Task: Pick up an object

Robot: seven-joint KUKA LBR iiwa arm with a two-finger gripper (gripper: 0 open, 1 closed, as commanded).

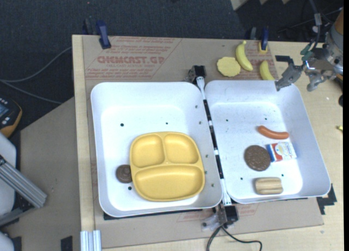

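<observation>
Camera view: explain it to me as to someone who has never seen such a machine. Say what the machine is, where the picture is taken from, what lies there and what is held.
The picture comes from one fixed camera above a bench, looking down at a slant. At the upper right is the end of a robot arm; its gripper, with two spread fingers, hangs over the far corner of the right bin and holds nothing.

Two shallow white bins stand side by side. The left bin holds a yellow divided plate and a small brown disc beside it. The right bin holds a sausage, a brown patty, a small carton and a bread roll.

Behind the bins, on the bench, lie two bananas and a yellow round piece.
</observation>
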